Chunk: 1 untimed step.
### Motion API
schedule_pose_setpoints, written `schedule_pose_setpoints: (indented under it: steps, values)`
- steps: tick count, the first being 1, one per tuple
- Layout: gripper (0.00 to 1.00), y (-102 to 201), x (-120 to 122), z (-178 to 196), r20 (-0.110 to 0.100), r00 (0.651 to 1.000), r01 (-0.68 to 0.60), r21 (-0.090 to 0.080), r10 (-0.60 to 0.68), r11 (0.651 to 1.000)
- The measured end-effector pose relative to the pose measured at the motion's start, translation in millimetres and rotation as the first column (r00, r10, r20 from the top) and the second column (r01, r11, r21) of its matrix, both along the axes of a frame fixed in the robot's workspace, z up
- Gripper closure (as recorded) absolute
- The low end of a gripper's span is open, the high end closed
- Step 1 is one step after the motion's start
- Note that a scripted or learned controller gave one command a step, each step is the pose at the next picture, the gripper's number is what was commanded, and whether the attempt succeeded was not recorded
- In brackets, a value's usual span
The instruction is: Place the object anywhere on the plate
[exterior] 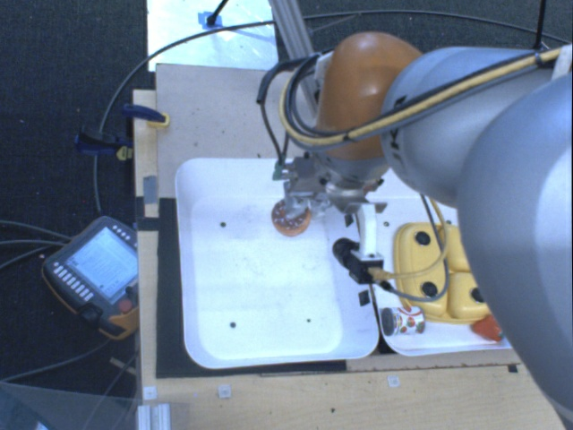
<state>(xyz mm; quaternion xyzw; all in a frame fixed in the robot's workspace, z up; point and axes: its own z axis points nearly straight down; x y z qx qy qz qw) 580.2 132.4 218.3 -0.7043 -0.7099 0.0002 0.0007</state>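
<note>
Arm over left bin, gripper at the donut.
Gripper [295, 206] sits low at the upper right of the left bin [206, 330], on top of a small brown donut [291, 219] with sprinkles; can't tell if the fingers are apart or clamped, wrist blocks them. Donut looks to rest on the bin floor. Right bin [430, 346] holds a yellow plate [421, 249], a small can [405, 322] and an orange bit [488, 329].

A bulky grey arm [501, 150] with a rounded orange band [363, 83], trailed by black and yellow cables [394, 110].
</note>
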Motion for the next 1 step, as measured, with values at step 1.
schedule_pose_setpoints:
  steps: [1]
  values:
    - [0.0, -1.9, 0.4, 0.8, 0.001, 1.0, 0.004, 0.0, -0.004, 1.0]
